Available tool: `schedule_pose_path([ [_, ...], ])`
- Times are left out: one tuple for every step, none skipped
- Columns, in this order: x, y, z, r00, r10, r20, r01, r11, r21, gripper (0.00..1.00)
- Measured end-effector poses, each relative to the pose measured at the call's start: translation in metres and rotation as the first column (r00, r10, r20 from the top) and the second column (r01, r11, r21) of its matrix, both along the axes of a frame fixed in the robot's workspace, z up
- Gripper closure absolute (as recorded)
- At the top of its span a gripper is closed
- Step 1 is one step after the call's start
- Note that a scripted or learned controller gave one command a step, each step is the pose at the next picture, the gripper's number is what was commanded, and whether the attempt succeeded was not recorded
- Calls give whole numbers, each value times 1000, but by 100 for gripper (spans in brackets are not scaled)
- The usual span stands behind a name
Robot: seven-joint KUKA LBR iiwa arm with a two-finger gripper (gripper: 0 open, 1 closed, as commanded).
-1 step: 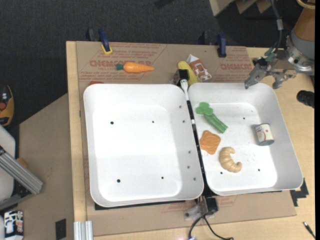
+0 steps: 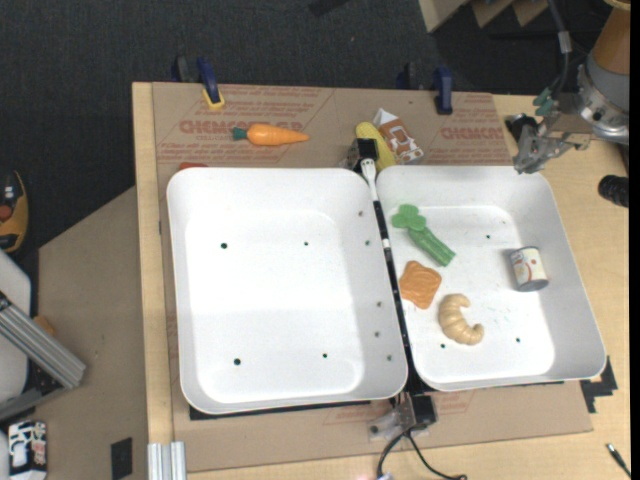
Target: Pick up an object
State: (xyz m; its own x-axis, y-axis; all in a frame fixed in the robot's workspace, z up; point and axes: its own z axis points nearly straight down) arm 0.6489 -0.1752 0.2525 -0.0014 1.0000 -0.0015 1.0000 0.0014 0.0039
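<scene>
The right bin (image 2: pixel 560 218) holds a green toy (image 2: pixel 422 233), an orange square piece (image 2: pixel 420 284), a tan croissant (image 2: pixel 460 320) and a small grey can (image 2: pixel 526 267) lying on its side. My gripper (image 2: pixel 533 156) hangs above the bench just beyond the right bin's far right corner, apart from all of these. I see nothing in it. The can is the object closest to it, nearer the camera.
The left bin (image 2: pixel 270 288) sits beside the right one. Behind the bins on the cardboard lie a carrot (image 2: pixel 272 135), a yellow item (image 2: pixel 372 140) and a brown packet (image 2: pixel 400 140). Two blue clamps (image 2: pixel 210 83) (image 2: pixel 442 88) stand at the far edge.
</scene>
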Motion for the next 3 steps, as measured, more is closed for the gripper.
schedule_pose_path([
  [-3, 67, -17, 1000, 5, -7, -5, 1000, 5, 100],
  [-24, 129, -30, 1000, 5, -8, -5, 1000, 5, 100],
  [-34, 211, -70, 1000, 6, -10, -6, 1000, 5, 100],
])
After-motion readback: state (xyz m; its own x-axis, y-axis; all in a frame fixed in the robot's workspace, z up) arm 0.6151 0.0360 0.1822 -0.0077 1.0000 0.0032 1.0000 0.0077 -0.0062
